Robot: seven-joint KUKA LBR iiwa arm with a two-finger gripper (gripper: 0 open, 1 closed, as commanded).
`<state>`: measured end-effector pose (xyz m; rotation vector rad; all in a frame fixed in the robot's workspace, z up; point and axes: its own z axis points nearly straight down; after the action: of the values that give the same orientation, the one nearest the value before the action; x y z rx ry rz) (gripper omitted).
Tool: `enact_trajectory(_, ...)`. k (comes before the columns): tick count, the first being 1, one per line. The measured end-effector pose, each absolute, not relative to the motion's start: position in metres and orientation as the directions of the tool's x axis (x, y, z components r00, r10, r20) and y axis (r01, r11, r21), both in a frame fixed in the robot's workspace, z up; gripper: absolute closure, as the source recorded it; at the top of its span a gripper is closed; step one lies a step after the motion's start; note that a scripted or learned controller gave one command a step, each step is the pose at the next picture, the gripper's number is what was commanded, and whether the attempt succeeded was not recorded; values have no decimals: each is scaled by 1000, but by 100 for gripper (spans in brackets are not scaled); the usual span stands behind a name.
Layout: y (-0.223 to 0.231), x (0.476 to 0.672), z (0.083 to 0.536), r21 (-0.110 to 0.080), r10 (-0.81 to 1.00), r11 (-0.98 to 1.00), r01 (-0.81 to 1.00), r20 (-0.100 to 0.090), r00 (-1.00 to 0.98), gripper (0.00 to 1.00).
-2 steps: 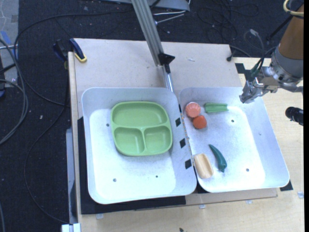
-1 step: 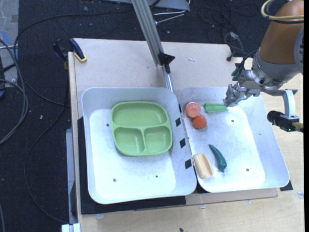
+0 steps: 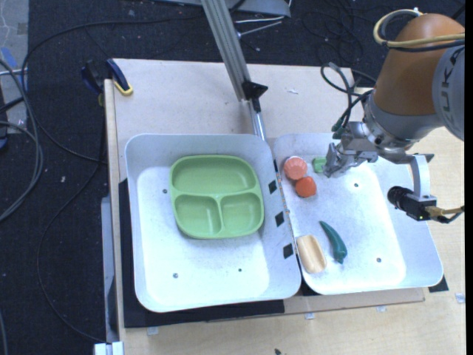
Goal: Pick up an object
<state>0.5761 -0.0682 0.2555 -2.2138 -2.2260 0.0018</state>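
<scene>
My gripper (image 3: 332,167) hangs low over the far left part of the right bin (image 3: 384,228), beside a small green piece (image 3: 319,166) near its tip. Just left of it lie a pale orange round thing (image 3: 295,168) and a smaller red-orange ball (image 3: 306,188). Nearer the front sit a dark green pepper (image 3: 334,241) and a tan bread roll (image 3: 311,254).
The left bin (image 3: 155,265) holds a green divided plate (image 3: 217,196). A slanted metal pole (image 3: 229,43) rises behind the bins. A black and yellow fitting (image 3: 412,204) sticks out from the arm over the right bin. Cables lie on the dark floor around the bench.
</scene>
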Motion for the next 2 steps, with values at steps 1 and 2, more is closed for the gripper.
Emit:
enact_trajectory(1, -20, 551, 257, -2, 1000, 7, 1000, 1, -7, 100)
enact_trajectory(2, 25, 541, 257, -2, 1000, 7, 1000, 1, -7, 100)
